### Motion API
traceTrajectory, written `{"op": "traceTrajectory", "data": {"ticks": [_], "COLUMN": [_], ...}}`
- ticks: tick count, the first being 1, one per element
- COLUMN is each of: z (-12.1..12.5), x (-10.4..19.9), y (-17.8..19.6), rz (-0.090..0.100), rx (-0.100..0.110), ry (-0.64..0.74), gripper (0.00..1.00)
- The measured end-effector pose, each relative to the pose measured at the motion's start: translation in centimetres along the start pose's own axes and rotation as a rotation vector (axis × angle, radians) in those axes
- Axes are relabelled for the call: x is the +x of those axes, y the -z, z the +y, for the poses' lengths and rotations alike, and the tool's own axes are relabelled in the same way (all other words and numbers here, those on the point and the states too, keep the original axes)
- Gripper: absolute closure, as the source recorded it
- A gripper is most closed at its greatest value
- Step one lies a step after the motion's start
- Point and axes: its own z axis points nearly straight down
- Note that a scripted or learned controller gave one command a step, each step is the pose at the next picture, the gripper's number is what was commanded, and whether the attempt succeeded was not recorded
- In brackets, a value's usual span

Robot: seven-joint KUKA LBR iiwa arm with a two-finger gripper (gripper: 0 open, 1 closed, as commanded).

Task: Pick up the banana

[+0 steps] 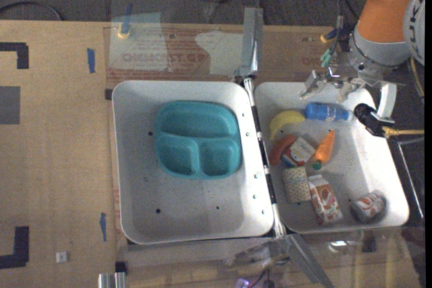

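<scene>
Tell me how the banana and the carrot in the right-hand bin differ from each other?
The banana is yellow, broad and curved; the carrot is orange with a green end, slimmer and straight. The banana lies near the bin's left wall, close to the divider, while the carrot sits nearer the middle, pointing up and down the picture. The banana is the larger of the two. Both lie flat in the right bin, untouched, with the gripper hovering above the far rim.

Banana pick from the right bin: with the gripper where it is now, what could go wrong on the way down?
1. The banana is crowded: a blue bottle lies at its right end, and a red-and-white carton and carrot sit just below. The fingers may snag those instead.
2. It rests near the bin's left wall, leaving little finger room.
3. The gripper hovers up and right of it, so a straight descent would probably hit the bottle.
</scene>
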Motion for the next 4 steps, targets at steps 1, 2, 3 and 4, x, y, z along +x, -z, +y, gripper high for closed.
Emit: {"op": "traceTrajectory", "data": {"ticks": [1,2,3,4], "z": [2.1,-1.2,-3.0,-3.5], "x": [2.1,0.4,-0.7,0.7], "y": [-11.4,-12.5,-5.9,-10.5], "rz": [-0.001,-0.001,-0.001,-0.005], "rx": [-0.002,-0.009,-0.003,-0.036], "ry": [0.014,0.005,-0.023,0.061], "gripper": [0.00,0.00,0.00,0.00]}}
